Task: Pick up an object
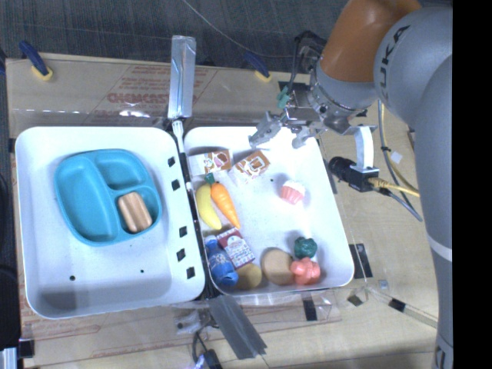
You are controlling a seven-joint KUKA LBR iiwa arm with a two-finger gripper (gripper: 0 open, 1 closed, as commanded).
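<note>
My gripper (281,136) hangs over the back edge of the right bin (330,206), open, with nothing between its fingers. Just in front of it lie two small printed cartons (254,164) (217,160). A pink cupcake (292,192) sits alone right of centre. Against the bin's left wall lie a banana (205,206) and a carrot (224,202). Along the front are a blue toy (221,267), another carton (237,248), a brown bun (277,265), a pink toy (306,271) and a dark green piece (305,247).
The left bin (46,283) holds a blue divided plate (88,187) with a brown sausage-like piece (134,211) in its lower right section. A metal bar (181,75) stands behind the divider between the bins. Cables (361,177) run along the right bin's outer side.
</note>
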